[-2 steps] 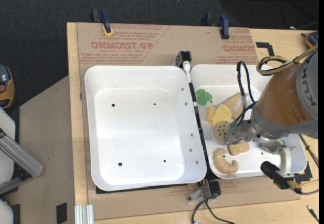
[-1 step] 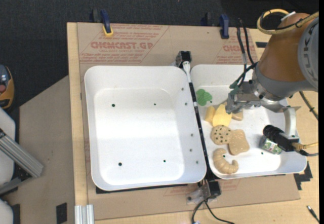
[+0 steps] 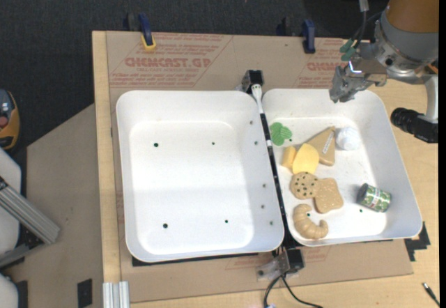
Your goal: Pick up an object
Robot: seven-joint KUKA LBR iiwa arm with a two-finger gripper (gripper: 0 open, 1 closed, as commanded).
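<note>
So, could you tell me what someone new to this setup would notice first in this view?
Probably the cluster of toy food in the right bin: a green piece, a yellow wedge, a chocolate-chip cookie, a croissant and a small green can off to the right. Next, the grey arm with its orange band, its gripper hovering above that bin's far edge. The left bin beside it is plain white.

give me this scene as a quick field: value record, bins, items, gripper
right bin: holds all the items
items: green leaf piece, yellow wedge, tan wedge, white ball, cookie, tan cracker, croissant, green can
left bin: white, four dark dots on its floor
gripper: above the right bin's far edge, holding nothing visible
can position: apart from the cluster, near the right wall
</note>
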